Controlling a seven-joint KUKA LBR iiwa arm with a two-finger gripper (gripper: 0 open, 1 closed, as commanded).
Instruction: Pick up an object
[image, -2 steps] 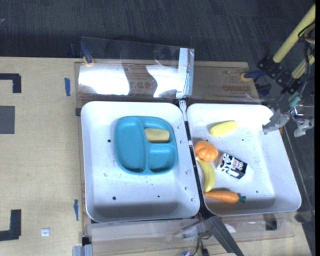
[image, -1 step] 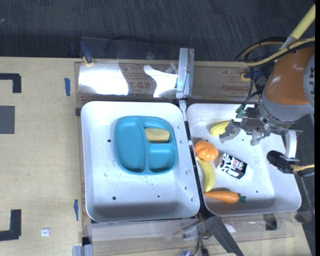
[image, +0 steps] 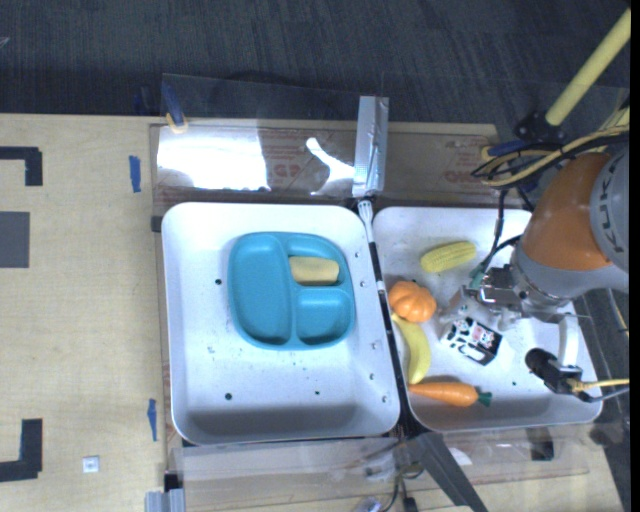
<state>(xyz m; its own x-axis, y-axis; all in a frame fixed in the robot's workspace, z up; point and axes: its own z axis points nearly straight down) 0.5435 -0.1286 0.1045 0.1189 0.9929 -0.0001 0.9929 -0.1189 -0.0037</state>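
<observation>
The arm (image: 590, 235) is grey with a broad orange band above the wrist and dark lettering on its upper casing, ending in a metal-and-black gripper (image: 478, 330), with yellow and black cables trailing behind it.

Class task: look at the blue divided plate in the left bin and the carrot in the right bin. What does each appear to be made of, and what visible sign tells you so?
Blue divided plate: probably moulded plastic, with a smooth, even colour, soft sheen and rounded compartment walls.
Carrot: likely a plastic toy, uniformly orange with a glossy surface and a tidy green stub at one end; rubber cannot be ruled out.
</observation>
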